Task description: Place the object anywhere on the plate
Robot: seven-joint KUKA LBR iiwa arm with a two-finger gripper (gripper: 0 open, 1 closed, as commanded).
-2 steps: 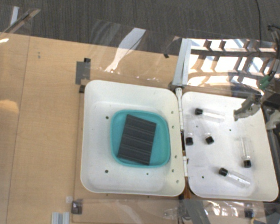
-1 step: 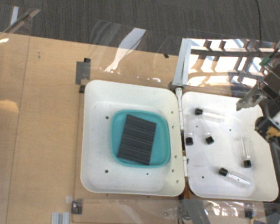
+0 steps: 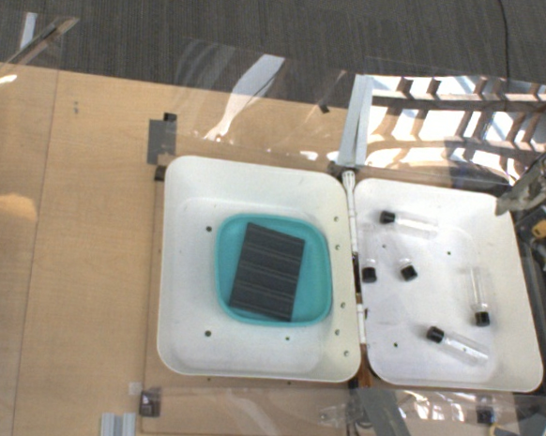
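Observation:
A dark grey ribbed rectangular block (image 3: 268, 272) lies flat on the teal plate (image 3: 318, 291), near the plate's middle and turned slightly clockwise. The plate sits in the middle of the left white bin (image 3: 186, 253). Nothing is touching the block.
The right white bin (image 3: 516, 363) holds several small clear vials with black caps, among them one near its far left (image 3: 400, 219) and one near its front (image 3: 451, 341). Grey hardware and cables (image 3: 544, 187) stand at the right bin's far right corner. Bare wooden bench (image 3: 64, 243) lies to the left.

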